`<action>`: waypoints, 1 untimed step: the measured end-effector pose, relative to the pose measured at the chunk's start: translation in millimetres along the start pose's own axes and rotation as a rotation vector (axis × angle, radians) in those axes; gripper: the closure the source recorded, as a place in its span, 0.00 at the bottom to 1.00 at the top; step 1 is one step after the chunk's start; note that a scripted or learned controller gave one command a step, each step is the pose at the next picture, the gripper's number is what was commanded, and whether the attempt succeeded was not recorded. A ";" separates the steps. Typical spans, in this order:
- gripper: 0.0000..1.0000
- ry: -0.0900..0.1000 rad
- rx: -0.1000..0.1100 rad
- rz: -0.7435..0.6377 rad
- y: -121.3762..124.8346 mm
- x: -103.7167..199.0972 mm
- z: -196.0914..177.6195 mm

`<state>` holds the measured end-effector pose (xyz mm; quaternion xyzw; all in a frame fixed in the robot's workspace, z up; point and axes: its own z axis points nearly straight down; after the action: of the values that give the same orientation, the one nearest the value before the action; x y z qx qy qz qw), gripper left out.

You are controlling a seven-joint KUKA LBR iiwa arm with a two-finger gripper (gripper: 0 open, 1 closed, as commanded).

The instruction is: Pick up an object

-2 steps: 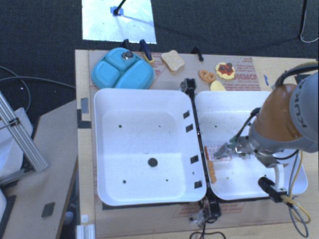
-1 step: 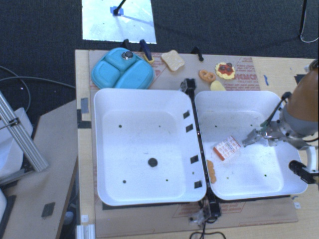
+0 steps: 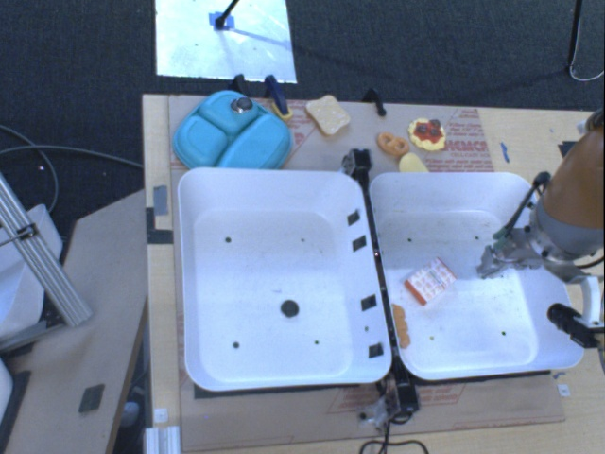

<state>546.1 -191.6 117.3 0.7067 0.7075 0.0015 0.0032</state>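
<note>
A small red-and-white packet lies flat on the floor of the right bin, left of its middle. A small orange piece rests against that bin's left wall, toward the front. In the left bin a small dark round object sits on the floor. My gripper hangs low over the right bin's floor, a short way right of the packet and apart from it. The grey arm with its orange band rises behind it at the right edge.
Behind the bins on the cardboard lie a blue divided plate, a toast slice, a pretzel, a small round pizza toy and a yellow piece. A black divider runs between the bins.
</note>
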 end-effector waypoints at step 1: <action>1.00 -0.003 -0.009 -0.008 125.2 -14.1 31.9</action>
<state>671.6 -205.6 86.3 0.7038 0.7104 0.0039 0.0074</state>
